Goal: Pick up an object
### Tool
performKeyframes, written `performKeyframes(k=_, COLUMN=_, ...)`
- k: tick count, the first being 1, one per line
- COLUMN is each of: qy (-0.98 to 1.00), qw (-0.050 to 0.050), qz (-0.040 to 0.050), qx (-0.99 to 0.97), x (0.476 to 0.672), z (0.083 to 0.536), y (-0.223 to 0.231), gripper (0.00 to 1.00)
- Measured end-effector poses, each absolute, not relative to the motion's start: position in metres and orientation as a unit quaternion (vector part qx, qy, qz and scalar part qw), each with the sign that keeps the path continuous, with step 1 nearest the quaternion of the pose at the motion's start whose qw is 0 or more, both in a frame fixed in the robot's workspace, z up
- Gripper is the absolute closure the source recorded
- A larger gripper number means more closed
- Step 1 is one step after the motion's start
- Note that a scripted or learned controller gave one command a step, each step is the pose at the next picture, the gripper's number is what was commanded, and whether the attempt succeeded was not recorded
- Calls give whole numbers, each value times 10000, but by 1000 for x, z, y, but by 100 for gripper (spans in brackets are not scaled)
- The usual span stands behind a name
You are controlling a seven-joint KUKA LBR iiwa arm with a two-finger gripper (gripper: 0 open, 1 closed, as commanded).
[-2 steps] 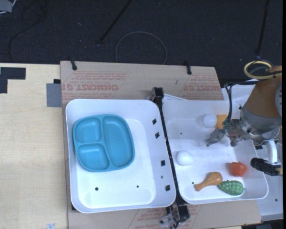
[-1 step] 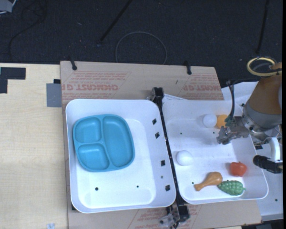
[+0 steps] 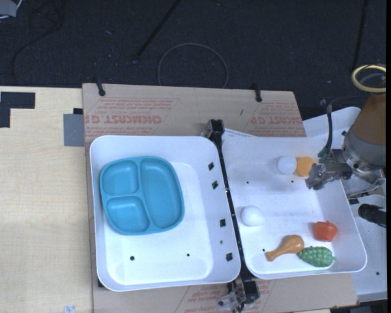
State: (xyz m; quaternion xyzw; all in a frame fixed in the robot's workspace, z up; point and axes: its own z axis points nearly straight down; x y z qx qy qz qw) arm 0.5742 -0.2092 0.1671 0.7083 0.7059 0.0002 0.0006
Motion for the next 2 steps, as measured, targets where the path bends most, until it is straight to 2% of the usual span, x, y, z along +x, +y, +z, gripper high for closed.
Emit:
performKeyframes(k=1, qy=7074, qw=9, qz=4, qx=7068, x=575, z=205, y=-210, gripper=100)
performKeyframes(k=2, qy=7083, qw=-19, qz=-5, qx=7059, x=582, z=198, y=-153, gripper=100)
